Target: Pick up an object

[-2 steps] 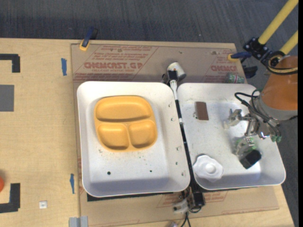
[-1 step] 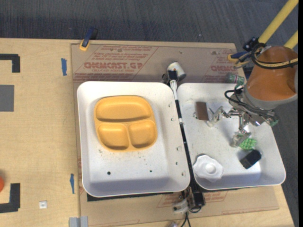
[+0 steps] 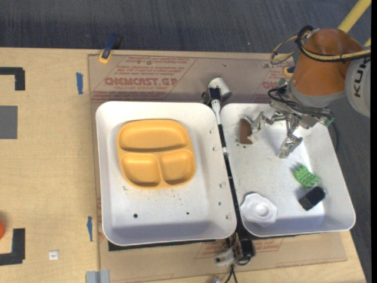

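left bin: on the worktop, touching the centre divider's left side; it holds a yellow sectioned tray, which lies flat and well apart from the arm.
centre divider: a dark strip between the two bins, taken here as the landmark for all places.
brown object: in the right bin, just right of the divider near its far end; small, seemingly upright, touching nothing else.
white cup-like object: just right of the divider near its front end, in the bin's front corner.
gripper: further right of the divider, low over the far half of the right bin, to the right of the brown object; the fingers appear apart, with bare bin floor between them and nothing clamped.
green object: well right of the divider, in front of the gripper.
black object: well right of the divider, just in front of the green object, close to touching it.
step in hand: the reach, by my judgement; no object is picked yet.
next move calls for: settling on one target, likely the brown object or the green one, centring the fingers over it, dropping to the bin floor and closing; the green and black pair lie close, so a clean grasp there needs care.
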`<state>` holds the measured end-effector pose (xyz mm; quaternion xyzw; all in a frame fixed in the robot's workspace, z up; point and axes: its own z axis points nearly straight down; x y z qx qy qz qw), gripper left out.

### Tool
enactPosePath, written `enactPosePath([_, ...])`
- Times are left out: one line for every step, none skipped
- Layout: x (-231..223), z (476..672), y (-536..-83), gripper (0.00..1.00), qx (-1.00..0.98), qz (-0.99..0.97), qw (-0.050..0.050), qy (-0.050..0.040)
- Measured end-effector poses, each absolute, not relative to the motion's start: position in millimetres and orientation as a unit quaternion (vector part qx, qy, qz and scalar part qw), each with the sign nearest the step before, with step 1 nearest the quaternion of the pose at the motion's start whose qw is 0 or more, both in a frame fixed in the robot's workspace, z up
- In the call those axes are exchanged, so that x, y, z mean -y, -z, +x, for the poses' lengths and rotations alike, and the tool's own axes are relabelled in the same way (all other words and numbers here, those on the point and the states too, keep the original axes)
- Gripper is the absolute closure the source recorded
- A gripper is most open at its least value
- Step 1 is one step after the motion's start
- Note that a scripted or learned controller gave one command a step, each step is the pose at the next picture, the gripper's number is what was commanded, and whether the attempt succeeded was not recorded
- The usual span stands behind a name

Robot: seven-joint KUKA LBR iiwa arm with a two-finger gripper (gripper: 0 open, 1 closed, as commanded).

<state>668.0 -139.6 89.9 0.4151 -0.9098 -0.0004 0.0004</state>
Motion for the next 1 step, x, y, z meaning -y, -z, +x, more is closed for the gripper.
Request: enactPosePath([186.5,648.6,-85.9,0.00,0.837,0.548,-0.002,0.0003])
